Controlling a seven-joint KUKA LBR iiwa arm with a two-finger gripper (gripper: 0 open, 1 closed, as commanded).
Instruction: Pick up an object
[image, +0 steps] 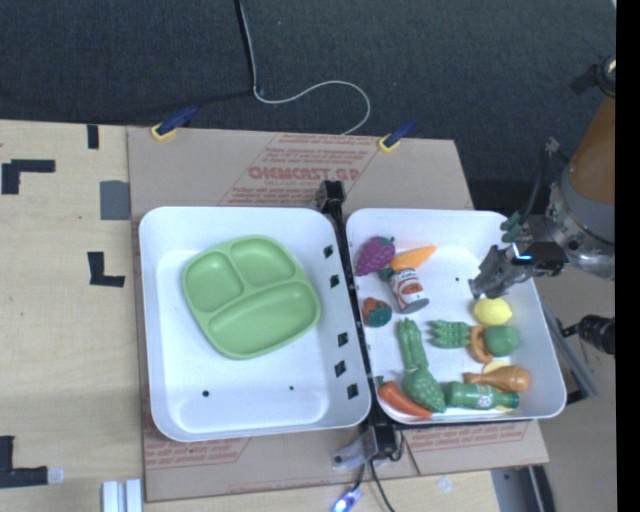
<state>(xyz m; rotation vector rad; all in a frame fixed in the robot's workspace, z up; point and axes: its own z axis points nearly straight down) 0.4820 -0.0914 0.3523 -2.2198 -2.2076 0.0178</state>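
Here claw (493, 283) over right bin (455, 228), just above lemon (493, 311); finger state unclear.

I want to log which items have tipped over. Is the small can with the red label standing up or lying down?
Lying down. The can rests on its side on the right bin's floor, its label facing up, beside the purple grapes.
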